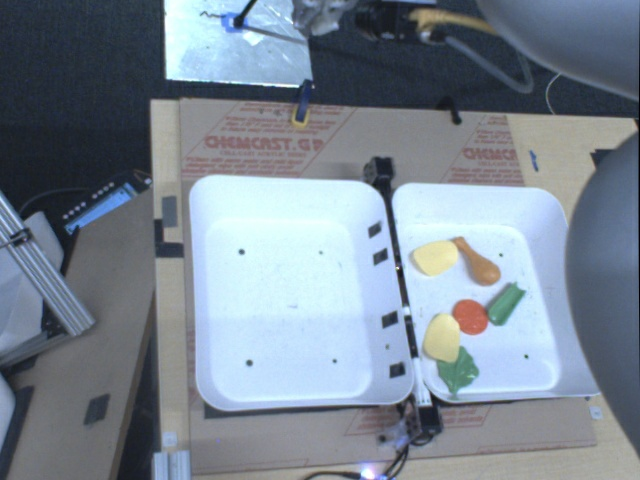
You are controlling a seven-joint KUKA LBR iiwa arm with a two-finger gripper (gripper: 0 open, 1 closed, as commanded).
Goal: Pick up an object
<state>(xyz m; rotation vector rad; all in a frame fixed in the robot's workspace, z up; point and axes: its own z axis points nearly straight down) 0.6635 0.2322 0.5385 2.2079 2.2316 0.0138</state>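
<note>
The right bin (pixel 548 211) holds several toy foods. A yellow piece (pixel 435 258) lies beside a brown drumstick (pixel 478 264). Below them sit a red tomato (pixel 471 316) and a green pepper (pixel 505 303). A second yellow piece (pixel 442 338) rests against a green leafy piece (pixel 459 372) near the bin's front left corner. My gripper (pixel 322 3) hangs high at the top of the view, far behind both bins, with nothing in it. The grey arm fills the upper right and right edge.
The left bin (pixel 280 298) lies beside the right one, joined by a black hinge strip (pixel 393 268). Both rest on a cardboard sheet (pixel 270 138). A metal plate (pixel 235 28) lies behind, and an aluminium rail (pixel 35 268) at the left.
</note>
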